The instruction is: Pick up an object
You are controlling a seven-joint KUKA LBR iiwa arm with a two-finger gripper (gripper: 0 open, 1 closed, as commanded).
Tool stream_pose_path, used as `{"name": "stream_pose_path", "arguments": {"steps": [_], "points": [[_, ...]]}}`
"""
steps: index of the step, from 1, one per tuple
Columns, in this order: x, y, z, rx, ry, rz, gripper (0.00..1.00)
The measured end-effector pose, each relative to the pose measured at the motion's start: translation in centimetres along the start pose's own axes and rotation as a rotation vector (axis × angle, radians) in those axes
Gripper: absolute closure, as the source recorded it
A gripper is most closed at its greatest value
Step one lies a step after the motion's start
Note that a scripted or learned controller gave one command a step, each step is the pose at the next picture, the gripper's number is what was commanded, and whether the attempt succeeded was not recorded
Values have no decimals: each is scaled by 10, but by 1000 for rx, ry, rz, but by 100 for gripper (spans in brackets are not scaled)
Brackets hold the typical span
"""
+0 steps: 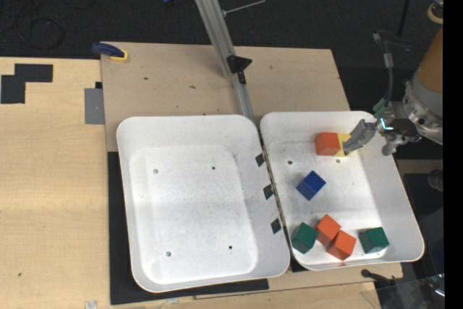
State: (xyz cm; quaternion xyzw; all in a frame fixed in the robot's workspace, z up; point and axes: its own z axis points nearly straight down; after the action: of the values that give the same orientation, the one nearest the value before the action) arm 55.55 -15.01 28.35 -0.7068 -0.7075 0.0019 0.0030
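Orange cube [327, 143] sits beside a yellow block [342, 150]; fingers [359, 134] spread open, holding nothing

A slanted aluminium rail [217, 29] rises behind the wooden bench [51, 177].

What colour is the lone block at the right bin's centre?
Blue, in the camera view.

One fixed cam, overhead at a slant, seemingly mid-range, covering both bins [195, 128].
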Motion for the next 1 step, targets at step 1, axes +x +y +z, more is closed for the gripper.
{"name": "stream_pose_path", "arguments": {"steps": [1], "points": [[-1, 0, -2, -4, -1, 2, 0]]}}
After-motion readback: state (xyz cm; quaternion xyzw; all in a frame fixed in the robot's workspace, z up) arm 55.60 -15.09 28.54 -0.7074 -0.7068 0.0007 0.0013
